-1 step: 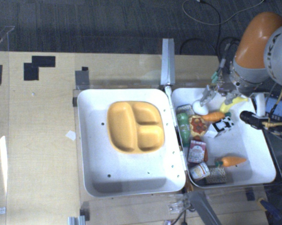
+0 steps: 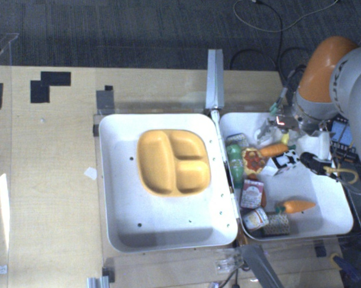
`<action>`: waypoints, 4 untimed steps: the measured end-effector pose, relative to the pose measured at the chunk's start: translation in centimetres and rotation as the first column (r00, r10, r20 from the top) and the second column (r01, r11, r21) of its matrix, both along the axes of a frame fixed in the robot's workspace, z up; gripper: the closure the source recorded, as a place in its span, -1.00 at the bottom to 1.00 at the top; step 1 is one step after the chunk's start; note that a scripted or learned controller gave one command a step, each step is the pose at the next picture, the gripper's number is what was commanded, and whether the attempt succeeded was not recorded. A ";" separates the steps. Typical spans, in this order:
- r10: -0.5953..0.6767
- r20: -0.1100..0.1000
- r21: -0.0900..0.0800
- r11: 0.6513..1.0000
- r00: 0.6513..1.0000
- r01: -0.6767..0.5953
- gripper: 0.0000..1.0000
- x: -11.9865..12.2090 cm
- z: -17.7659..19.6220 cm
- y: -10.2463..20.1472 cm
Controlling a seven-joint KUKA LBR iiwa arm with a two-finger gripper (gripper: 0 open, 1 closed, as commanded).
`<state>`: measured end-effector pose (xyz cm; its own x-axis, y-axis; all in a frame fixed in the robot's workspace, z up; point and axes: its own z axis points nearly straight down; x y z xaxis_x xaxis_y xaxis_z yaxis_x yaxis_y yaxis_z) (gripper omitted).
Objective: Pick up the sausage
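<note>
Toward the far side of the right bin (image 2: 334, 223), a little in from its left wall, lies the sausage (image 2: 273, 149), an orange-brown stick with its long axis running nearly across the bin from left wall to right wall, the right end tipped slightly toward the far wall. Its left end touches or overlaps a red packet (image 2: 254, 160); I cannot tell which. A black-and-white tag (image 2: 284, 161) sits just on its near side.

The gripper (image 2: 278, 120) hangs over the bin's far edge, just beyond the sausage and slightly toward the right wall, beside a bit of crumpled clear plastic (image 2: 264, 131). Whether it is open or closed cannot be made out, since glare and clutter hide its tip. Nothing is seen held in it.

As I judge it, the coming move turns on a short shift toward the bin's near wall and then down, with the grasp set across the sausage's narrow width, that is, closing along the far-to-near line.

Farther out, a green bottle (image 2: 235, 156) stands by the bin's left wall. A carrot (image 2: 298, 206), similar in colour, lies well toward the near wall and could be mistaken for the target. Left of the right bin, the other bin (image 2: 119, 172) holds a yellow tray (image 2: 172, 161).
</note>
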<state>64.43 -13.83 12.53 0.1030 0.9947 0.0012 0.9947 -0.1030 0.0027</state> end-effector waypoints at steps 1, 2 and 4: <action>0.101 0.005 -0.001 0.995 0.995 -0.101 -1.00 1.9 6.2 6.9; 0.226 0.002 -0.002 0.974 0.974 -0.226 -1.00 -0.2 6.1 7.1; -0.127 0.018 -0.002 0.992 0.992 0.127 -1.00 -7.5 -3.3 4.9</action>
